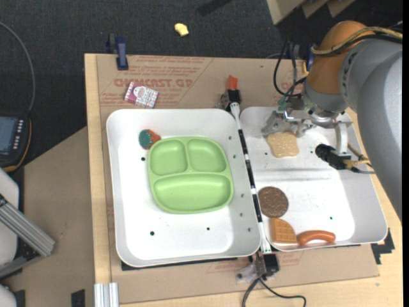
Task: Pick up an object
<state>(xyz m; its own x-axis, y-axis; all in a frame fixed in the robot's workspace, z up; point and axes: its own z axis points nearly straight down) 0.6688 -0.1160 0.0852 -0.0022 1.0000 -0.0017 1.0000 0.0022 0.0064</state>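
The pale cracker-like piece (283, 145) lies flat near the back of the right bin (358, 216), and my pincer (287, 124) hangs right over its far edge, seemingly touching it. I cannot tell from this angle whether I have it or am merely resting above it.

To do this step well, I judge I should centre myself over the piece rather than its rim, since it is thin and flat and will likely slide or tip if caught at one edge. Coming down square to the bin floor and closing gently seems wisest.

Further out in the same bin sit a brown round cookie (273, 201) against the divider, and a waffle wedge (283, 232) touching a sausage (316, 237) at the front; all well apart from my work. The left bin (128, 222) holds a green divided plate (190, 174) with a small reddish-green toy (149, 138) just beside its back corner.
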